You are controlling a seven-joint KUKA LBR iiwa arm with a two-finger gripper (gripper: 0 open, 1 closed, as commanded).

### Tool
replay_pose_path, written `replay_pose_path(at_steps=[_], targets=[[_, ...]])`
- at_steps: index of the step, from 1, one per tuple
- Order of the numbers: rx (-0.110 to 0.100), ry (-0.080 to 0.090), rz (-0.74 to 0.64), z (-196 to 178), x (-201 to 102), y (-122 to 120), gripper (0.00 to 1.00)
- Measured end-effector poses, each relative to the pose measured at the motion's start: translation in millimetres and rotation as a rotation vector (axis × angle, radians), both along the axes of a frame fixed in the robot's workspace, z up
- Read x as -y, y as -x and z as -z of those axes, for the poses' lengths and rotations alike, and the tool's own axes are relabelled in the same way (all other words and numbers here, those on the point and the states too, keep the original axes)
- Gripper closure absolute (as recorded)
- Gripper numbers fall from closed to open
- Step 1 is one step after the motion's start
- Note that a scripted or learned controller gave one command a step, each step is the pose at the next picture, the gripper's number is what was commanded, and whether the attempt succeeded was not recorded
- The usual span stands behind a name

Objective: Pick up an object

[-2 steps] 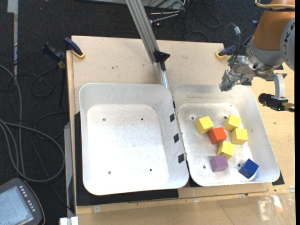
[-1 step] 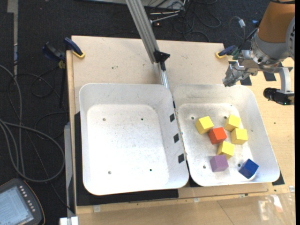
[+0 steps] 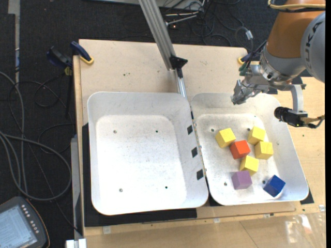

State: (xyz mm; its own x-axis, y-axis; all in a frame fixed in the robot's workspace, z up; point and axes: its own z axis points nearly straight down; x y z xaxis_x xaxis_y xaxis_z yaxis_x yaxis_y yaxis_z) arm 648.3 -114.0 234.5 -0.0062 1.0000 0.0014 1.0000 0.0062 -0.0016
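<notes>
Where I am: my grey arm with the orange band comes in from the right; my jaws (image 3: 241,97) hang over the far rim of the right shallow white plastic bin (image 3: 295,159), above the blocks and not touching any of them.

My jaws: too small and dark to tell how far apart they are; I see nothing held in them.

What I can pick: seven small blocks sit in the right bin; four yellow cubes, with one yellow cube on the left (image 3: 225,137), one at the far side (image 3: 256,134), one on the right (image 3: 264,149) and one nearer the front (image 3: 250,164); a small orange-red cube (image 3: 239,149) sits in the middle of them, very close to its yellow friends; a small purple cube (image 3: 241,180) sits toward the front; a small blue cube (image 3: 274,185) sits near the front right corner.

Other bin: the left shallow white plastic bin (image 3: 103,154) sits just beside the right one on the tan worktop (image 3: 129,66).

Step I am on: I think I am only getting ready; no block is picked up yet.

Next move: I think I must go forward over one block, then come down with my jaws on both sides of it; the blue cube or the purple cube look easiest, because they have room around them; the orange-red cube is crowded, so I could bump the yellow ones.
</notes>
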Motion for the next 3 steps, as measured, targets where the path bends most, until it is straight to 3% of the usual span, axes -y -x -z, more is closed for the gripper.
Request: replay_pose_path(at_steps=[3], targets=[[-0.001, -0.001, -0.002, 12.1, -154.5, 76.0, 1.0]])
